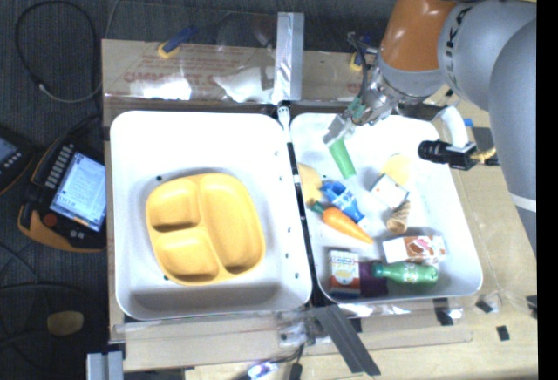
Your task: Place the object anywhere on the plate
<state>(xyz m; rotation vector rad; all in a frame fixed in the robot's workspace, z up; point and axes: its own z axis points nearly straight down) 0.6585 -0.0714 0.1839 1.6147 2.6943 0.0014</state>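
Green and cylindrical, a smooth plastic piece hangs tilted from the gripper, its upper end pinched between the nearly closed fingers above the right bin. In the left bin lies the yellow three-compartment plate, glossy, with rounded corners. Below the gripper lie a toy carrot and a green bottle.

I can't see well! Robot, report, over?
Gripper above right bin, at green cylinder. Yellow three-section plate in left bin, bare. Bin walls between.

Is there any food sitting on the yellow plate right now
No, the yellow plate lies bare in the left bin.
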